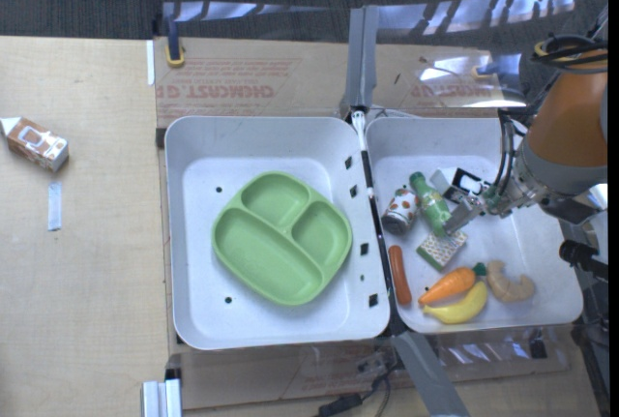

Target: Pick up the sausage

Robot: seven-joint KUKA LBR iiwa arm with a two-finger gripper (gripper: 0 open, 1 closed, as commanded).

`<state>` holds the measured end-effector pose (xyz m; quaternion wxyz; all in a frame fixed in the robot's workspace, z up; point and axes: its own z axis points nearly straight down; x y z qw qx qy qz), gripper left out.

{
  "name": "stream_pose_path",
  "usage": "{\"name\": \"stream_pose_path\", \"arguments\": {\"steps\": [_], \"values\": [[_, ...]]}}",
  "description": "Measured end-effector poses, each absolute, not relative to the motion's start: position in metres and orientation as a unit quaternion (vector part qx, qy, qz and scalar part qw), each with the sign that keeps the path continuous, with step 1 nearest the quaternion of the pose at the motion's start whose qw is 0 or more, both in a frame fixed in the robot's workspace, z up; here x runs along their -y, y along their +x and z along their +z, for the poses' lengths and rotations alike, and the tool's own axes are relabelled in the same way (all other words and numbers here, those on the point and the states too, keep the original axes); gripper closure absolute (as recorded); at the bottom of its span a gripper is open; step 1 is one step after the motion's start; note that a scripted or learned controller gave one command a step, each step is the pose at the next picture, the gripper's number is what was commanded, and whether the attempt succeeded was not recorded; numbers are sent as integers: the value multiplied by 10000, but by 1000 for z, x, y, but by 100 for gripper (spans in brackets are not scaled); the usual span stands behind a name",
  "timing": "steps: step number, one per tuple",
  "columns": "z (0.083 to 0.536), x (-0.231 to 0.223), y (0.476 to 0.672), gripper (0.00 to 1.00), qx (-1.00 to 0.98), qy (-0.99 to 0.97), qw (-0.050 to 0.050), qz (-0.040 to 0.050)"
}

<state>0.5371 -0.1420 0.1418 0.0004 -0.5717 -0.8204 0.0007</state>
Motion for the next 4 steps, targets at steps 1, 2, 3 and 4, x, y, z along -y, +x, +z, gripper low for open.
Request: {"name": "stream_pose_path", "arguments": {"steps": [1,2,3,4], "values": [[124,183,587,0,8392,-5437,-30,3],[92,123,610,0,8736,-4867,-8,2],[97,197,655,0,8972,-4415,85,46],[134,209,571,0,9418,-3360,-12,-1]]}}
